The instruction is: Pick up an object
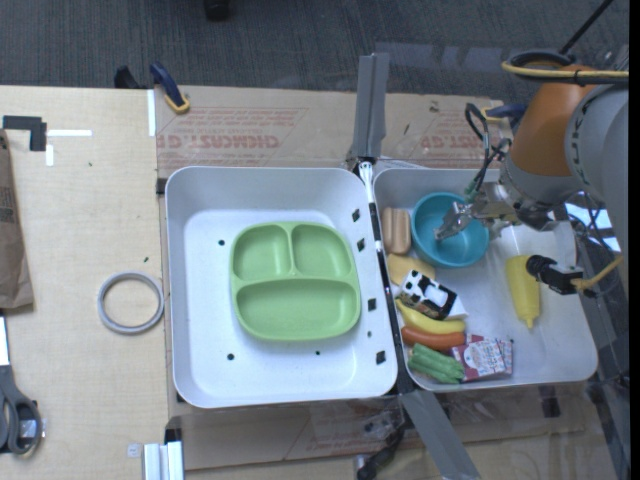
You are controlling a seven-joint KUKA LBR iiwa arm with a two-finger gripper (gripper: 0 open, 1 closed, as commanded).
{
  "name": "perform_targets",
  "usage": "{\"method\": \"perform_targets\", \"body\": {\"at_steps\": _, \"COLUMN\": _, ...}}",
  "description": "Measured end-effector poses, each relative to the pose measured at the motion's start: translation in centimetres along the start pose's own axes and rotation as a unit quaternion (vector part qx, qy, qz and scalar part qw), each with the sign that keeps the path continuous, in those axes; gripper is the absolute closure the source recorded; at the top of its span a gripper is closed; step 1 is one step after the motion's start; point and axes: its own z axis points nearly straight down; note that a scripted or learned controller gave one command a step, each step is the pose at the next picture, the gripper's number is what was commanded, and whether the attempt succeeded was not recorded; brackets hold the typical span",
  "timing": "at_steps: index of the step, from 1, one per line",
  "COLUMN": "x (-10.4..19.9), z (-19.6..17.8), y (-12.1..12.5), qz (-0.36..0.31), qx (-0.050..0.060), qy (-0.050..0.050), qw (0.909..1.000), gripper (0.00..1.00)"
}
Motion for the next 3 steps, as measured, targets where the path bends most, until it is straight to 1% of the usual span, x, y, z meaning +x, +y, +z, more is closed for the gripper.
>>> {"method": "perform_targets", "body": {"at_steps": 1, "x": 3.9, "z": -0.1, "y": -2.4, "qz": -0.131, "qx": -0.001, "qy": 0.000, "qw": 0.9914, "gripper": 0.00}}
{"method": "perform_targets", "body": {"at_steps": 2, "x": 5.0, "z": -0.1, "y": -2.9, "qz": -0.133, "qx": -0.001, "qy": 0.000, "qw": 0.9912, "gripper": 0.00}}
{"method": "perform_targets", "body": {"at_steps": 3, "x": 4.2, "z": -1.6, "y": -2.6, "qz": -0.127, "qx": -0.007, "qy": -0.007, "qw": 0.9918, "gripper": 1.00}}
